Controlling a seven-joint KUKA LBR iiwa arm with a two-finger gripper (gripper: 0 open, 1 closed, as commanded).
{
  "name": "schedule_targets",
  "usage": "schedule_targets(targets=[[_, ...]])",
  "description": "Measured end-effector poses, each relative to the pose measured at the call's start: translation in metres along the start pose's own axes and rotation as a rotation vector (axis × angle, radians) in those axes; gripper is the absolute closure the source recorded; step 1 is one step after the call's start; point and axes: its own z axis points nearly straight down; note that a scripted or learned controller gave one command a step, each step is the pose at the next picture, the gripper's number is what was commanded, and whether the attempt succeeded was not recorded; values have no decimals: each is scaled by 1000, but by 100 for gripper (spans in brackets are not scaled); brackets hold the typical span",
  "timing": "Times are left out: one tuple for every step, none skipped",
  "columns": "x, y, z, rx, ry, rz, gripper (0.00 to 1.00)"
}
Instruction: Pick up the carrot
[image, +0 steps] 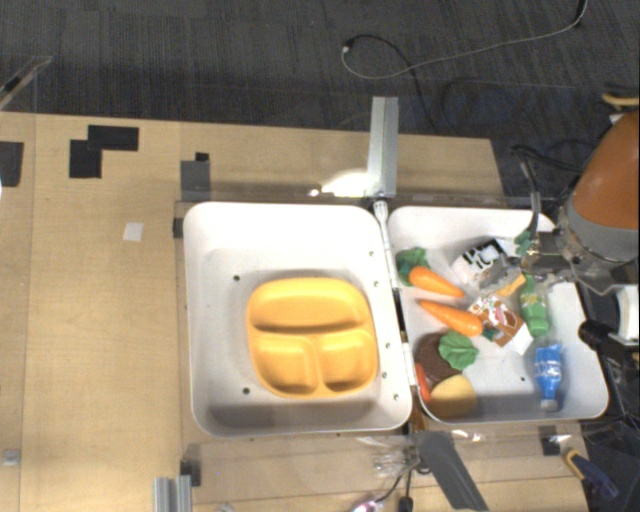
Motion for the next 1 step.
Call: schedule_targets(targets=[[-4,21,30,-1,0,-153,0]])
